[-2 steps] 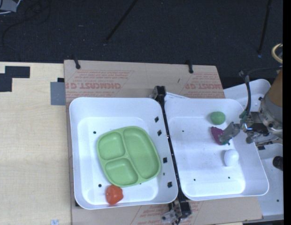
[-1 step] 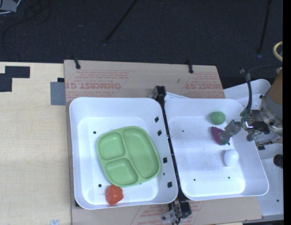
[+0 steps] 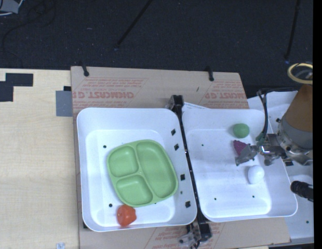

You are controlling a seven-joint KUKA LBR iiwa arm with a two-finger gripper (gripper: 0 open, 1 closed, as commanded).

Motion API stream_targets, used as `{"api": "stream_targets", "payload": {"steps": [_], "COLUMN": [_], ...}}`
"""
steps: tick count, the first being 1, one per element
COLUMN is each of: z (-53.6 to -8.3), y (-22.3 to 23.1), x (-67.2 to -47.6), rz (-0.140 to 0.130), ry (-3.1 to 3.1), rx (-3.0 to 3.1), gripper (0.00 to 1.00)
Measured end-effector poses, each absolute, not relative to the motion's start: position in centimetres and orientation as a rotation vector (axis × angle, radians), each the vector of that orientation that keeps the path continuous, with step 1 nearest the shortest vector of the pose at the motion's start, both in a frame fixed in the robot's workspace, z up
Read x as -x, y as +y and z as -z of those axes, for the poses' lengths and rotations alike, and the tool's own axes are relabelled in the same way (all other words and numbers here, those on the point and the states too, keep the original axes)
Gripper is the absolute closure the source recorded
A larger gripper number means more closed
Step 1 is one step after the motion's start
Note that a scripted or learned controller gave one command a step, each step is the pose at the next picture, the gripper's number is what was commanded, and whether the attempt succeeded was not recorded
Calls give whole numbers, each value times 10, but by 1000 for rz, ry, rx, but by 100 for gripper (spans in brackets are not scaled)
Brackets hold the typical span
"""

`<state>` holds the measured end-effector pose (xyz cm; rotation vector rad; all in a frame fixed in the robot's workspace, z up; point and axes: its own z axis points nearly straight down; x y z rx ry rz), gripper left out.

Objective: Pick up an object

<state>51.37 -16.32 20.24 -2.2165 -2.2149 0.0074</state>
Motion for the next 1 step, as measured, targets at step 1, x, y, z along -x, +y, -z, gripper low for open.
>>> {"api": "stream_targets", "payload": {"steps": [1], "z": [-153], "y": [-170], "x": [-508], "rz": [-7], "ry": [-2215], "rx": [2217], "gripper": [0]}}
